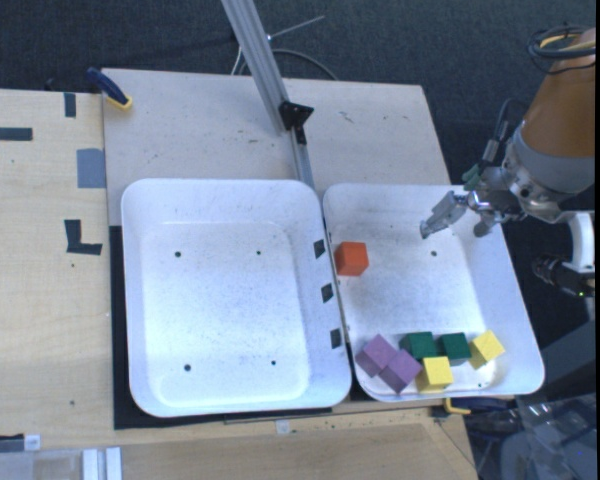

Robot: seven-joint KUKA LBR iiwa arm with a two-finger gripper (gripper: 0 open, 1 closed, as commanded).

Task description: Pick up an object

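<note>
An orange cube (352, 258) lies at the left side of the right bin (500, 268). Along that bin's near edge sit two purple blocks (388, 359), two green blocks (436, 346) and two yellow blocks (437, 371), with one of the yellow ones at the far right (487, 347). My gripper (458, 216) hangs over the right bin's far right part, well apart from all the blocks. Its two fingers are spread, one finger (438, 216) pointing left, and nothing is between them.
The left bin (140, 218) stands beside the right one. A slanted metal bar (255, 43) runs from the top down to the gap between the bins. A blue and yellow tool (108, 87) lies on the bench at the far left.
</note>
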